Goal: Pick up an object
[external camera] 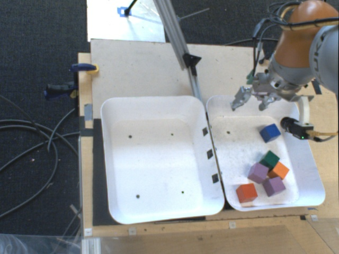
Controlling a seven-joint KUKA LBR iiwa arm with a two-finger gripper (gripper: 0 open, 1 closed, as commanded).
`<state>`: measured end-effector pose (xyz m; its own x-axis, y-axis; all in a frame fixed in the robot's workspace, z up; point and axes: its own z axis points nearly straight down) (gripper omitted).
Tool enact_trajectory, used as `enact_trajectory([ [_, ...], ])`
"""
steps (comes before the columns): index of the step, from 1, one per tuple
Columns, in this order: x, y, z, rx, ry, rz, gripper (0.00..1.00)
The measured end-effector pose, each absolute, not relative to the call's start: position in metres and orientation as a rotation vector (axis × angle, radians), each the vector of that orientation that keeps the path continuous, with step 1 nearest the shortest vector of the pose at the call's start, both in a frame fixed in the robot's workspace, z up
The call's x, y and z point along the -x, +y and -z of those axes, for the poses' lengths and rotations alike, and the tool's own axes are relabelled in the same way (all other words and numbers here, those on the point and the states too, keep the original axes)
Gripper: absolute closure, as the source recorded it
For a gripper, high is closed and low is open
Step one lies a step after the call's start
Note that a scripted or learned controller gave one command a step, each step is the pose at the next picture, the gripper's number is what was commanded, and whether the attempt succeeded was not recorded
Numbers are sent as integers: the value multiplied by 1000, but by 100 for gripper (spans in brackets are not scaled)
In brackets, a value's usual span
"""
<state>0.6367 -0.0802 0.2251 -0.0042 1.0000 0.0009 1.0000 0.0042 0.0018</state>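
Tool (249,100) hangs with fingers spread and nothing between them, above the right white plastic bin (233,197). Small blue cube (269,133) sits below-right; a straight descent would miss it.

Your jaws hang spread apart with nothing between them, over the far edge of the right bin (317,180); below them and just toward the arm's side lies the blue cube (270,133); further below cluster the green cube (271,159), orange cube (280,170), two purple cubes (258,172) and the red cube (246,193); the left bin (114,142) sits well apart to their other side.
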Motion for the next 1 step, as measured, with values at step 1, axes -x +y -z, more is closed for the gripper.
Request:
enact_trajectory([
  [1,-584,-148,-288,-2222,2209,-3,0],
])
